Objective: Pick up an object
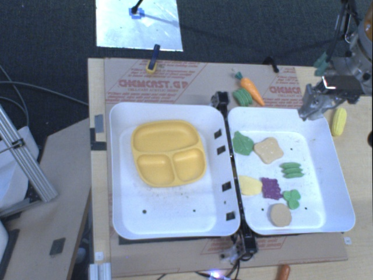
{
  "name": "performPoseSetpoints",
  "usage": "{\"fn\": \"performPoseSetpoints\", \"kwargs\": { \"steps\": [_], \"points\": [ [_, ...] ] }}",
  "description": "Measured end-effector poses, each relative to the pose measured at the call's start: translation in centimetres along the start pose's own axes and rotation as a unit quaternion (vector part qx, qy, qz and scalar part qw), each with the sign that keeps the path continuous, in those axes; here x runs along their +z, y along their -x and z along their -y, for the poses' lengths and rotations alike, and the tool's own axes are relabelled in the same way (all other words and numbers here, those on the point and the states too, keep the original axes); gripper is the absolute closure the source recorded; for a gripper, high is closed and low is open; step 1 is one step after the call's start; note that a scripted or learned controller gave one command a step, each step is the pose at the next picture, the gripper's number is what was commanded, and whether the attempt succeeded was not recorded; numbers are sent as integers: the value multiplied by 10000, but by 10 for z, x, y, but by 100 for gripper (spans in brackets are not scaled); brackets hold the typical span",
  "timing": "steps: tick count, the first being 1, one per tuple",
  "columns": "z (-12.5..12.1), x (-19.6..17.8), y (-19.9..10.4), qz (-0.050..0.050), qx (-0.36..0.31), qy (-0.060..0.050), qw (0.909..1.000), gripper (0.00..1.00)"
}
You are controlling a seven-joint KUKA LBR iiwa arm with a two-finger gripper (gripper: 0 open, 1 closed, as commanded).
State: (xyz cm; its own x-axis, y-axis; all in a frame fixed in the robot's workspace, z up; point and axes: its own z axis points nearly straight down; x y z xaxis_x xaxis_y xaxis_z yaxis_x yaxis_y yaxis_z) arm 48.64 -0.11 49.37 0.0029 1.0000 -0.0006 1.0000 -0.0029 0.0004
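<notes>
Hovering gripper (309, 111) at right bin's (338, 156) far corner, nothing held.
Jaw state unclear; next, descend onto bread (268, 150).

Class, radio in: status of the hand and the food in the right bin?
Hand over right bin's far corner, holding nothing. Toast, grapes untouched. Nothing blocking.
</notes>
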Motion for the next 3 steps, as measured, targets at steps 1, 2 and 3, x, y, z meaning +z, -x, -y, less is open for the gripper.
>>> {"fn": "performPoseSetpoints", "kwargs": {
  "steps": [1,2,3],
  "points": [
    [1,6,-103,-13,-82,8,10000,100],
    [1,158,-77,11,-5,-60,10000,100],
    [0,160,-63,-5,-17,6,10000,100]
  ]
}}
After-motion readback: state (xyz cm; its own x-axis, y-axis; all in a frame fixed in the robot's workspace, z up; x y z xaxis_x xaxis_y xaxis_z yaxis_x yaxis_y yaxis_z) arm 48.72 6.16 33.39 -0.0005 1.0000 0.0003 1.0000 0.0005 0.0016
